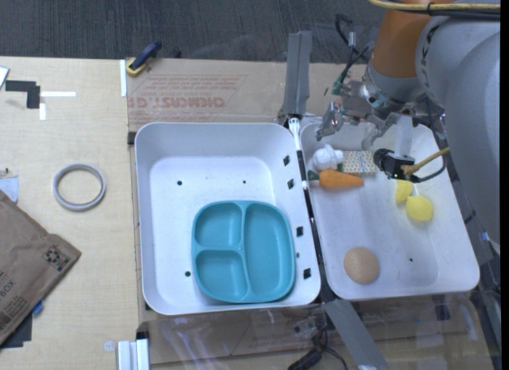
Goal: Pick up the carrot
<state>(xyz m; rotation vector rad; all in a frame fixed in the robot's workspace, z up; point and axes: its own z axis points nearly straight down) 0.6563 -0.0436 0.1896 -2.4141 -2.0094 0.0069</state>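
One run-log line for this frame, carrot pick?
stage: approach | gripper above right bin's far end | carrot lying in bin, not held | nearby: white object, yellow object

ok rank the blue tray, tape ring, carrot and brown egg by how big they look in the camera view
1. blue tray
2. tape ring
3. carrot
4. brown egg

Ring and carrot look close; carrot is longer than the egg but slimmer.

one fixed camera above the bench [71, 138], looking down at a slant — both white bins [151, 225] fill mid-frame, the arm [445, 34] entering from three o'clock.
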